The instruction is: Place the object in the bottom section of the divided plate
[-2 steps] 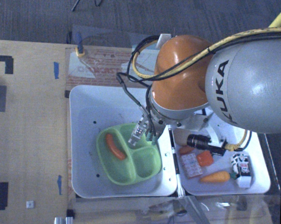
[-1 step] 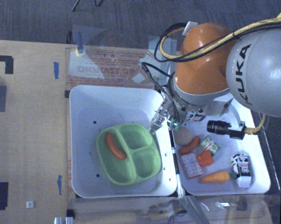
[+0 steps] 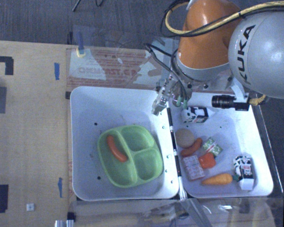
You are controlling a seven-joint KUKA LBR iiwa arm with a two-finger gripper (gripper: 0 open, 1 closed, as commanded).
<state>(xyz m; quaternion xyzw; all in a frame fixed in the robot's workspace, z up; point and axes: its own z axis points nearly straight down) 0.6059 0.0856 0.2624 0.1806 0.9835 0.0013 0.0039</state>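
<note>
Two shallow white bins sit side by side on the bench, the left bin point(image 3: 86, 108) and the right bin point(image 3: 260, 153) meeting along a shared middle rim. Above them reaches the grey KUKA arm point(image 3: 262, 50) with its orange band, entering from the right. Its gripper point(image 3: 159, 106) hangs over the top of the shared rim; its grip state cannot be told, and no item is seen between its tips. Left bin: one green divided plate point(image 3: 130, 157), three compartments, lying toward the lower middle; one orange-red sausage point(image 3: 117, 148) lies slantwise in the plate's left compartment. Right bin: one carrot point(image 3: 217, 179) near the lower edge; a brownish round item point(image 3: 184, 138) beside the middle rim, with a second reddish sausage point(image 3: 192, 147) touching it below; a pink packet point(image 3: 193, 166); a small red item point(image 3: 207, 160); a green-and-white packet point(image 3: 212, 147); a black-and-white cow-patterned item point(image 3: 195, 115) at the top; another cow-patterned item point(image 3: 243, 168) at the right wall.
</note>
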